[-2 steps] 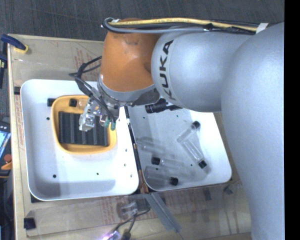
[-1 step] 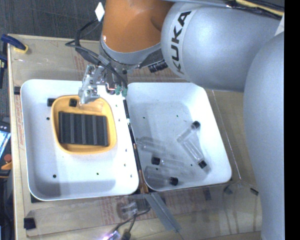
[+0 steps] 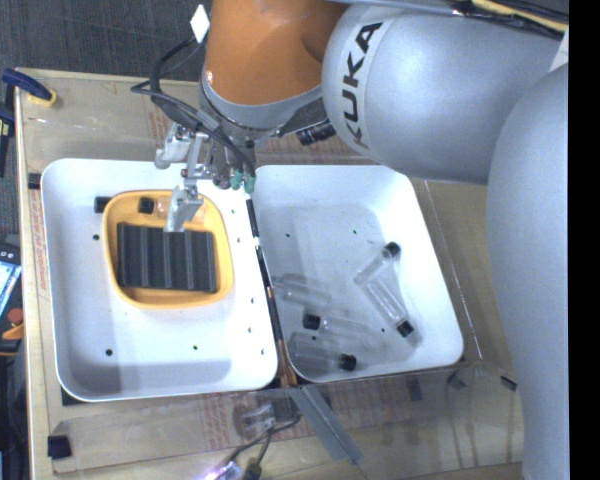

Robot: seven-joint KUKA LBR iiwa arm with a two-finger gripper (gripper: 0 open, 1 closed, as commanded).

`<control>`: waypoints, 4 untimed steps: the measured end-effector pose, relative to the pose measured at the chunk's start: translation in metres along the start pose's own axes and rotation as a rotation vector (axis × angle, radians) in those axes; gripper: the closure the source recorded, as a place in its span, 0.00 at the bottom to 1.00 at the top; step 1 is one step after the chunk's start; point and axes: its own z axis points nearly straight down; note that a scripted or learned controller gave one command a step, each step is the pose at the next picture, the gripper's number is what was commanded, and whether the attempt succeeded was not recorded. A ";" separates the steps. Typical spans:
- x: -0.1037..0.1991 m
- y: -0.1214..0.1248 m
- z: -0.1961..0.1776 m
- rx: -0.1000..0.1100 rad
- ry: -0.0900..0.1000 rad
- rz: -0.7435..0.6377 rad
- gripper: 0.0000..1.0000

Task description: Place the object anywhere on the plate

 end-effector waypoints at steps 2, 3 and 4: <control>-0.016 0.025 -0.005 0.002 -0.002 0.027 1.00; 0.001 0.087 0.042 0.000 0.004 -0.030 1.00; -0.018 0.082 -0.144 -0.001 0.000 -0.136 1.00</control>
